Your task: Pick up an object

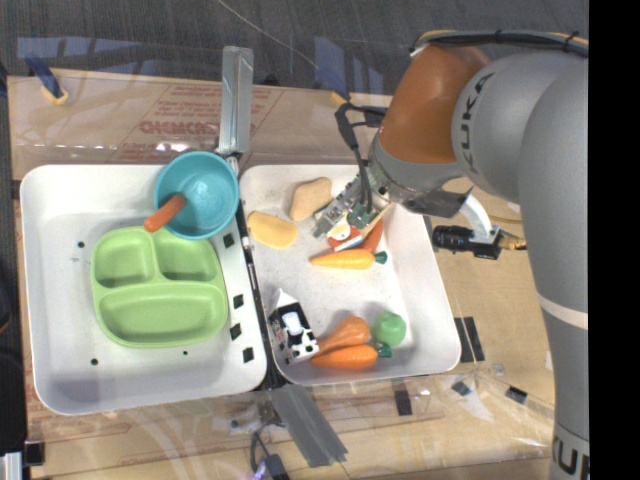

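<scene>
Orange carrot (345, 259) was seen lying in the right bin (432, 298), roughly mid-bin toward its far half, w/ its long axis running approx. left-right across the view and the green stem end at the right. The gripper (345, 211) was positioned just above and beyond it, at the upper part of the same bin, tilted down toward the bin floor. A small red-and-white item (346, 234) was seen immediately below the fingertips, touching or nearly touching the carrot; whether it was gripped could not be determined. The state of the jaws could not be told, the tips being too small and cluttered.

The relation judged to matter: the carrot lay just nearer the camera than the gripper, so a short move toward the near rim would probably be needed, w/ the closing direction set across the carrot's long axis.

Other candidates noted: a beige piece (308, 198) and a yellow piece (272, 230) to the left of the gripper, and a second carrot (345, 346) w/ a green ball (391, 328) at the near rim.
</scene>
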`<state>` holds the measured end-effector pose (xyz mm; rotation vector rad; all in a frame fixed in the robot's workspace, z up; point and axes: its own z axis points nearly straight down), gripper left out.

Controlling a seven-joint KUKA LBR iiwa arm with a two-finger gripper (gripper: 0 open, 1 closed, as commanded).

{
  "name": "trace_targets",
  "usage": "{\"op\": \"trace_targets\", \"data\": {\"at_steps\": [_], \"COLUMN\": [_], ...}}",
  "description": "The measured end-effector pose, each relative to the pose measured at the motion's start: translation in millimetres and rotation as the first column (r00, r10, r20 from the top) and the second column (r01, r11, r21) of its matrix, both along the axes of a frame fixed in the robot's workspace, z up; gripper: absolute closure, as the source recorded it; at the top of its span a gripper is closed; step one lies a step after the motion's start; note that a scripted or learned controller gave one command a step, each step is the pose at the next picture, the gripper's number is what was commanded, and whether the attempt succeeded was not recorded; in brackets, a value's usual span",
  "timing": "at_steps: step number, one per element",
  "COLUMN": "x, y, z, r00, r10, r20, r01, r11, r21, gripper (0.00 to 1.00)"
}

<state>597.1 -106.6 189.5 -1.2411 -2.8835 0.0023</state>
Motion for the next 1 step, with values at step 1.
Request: {"op": "trace_targets", "data": {"at_steps": [1], "x": [-68.3], "y": [-44.0], "z": [-0.3], "r00": [0.997], "r10": [-0.072], "r20": [0.001], "r01": [0.072], "r11": [0.997], "r21": [-0.001], "gripper": [1.00]}}
